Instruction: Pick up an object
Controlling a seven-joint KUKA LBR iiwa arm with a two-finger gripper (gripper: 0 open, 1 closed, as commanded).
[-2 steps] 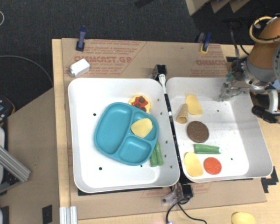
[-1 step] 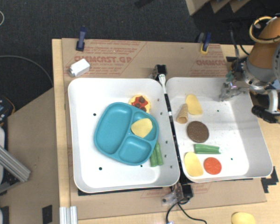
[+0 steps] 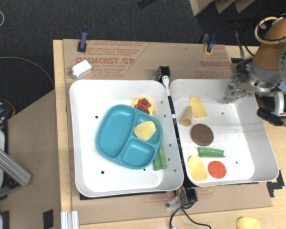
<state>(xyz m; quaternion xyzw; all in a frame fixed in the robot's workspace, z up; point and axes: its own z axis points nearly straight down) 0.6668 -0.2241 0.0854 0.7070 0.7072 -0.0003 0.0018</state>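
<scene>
My gripper [image 3: 234,93] hangs over the far right corner of the right bin [image 3: 257,142], away from every object. In that bin lie a pale yellow piece [image 3: 198,107], a tan cone [image 3: 186,116], a brown disc [image 3: 201,134], a green bean pod [image 3: 211,152], a second yellow piece [image 3: 197,168] and a red slice [image 3: 217,169]. The left bin [image 3: 83,128] holds a blue divided plate [image 3: 115,137] with a yellow piece [image 3: 145,130] on it. A small pizza-like piece [image 3: 143,104] lies behind the plate, and a green pod [image 3: 159,159] lies at its right edge.
The grey arm with its orange band [image 3: 271,46] comes in from the upper right. A black divider [image 3: 170,109] runs between the bins. Blue clamps [image 3: 83,38] and a white block [image 3: 81,69] sit on the cardboard behind the bins. A yellow object [image 3: 248,222] lies off the bench front.
</scene>
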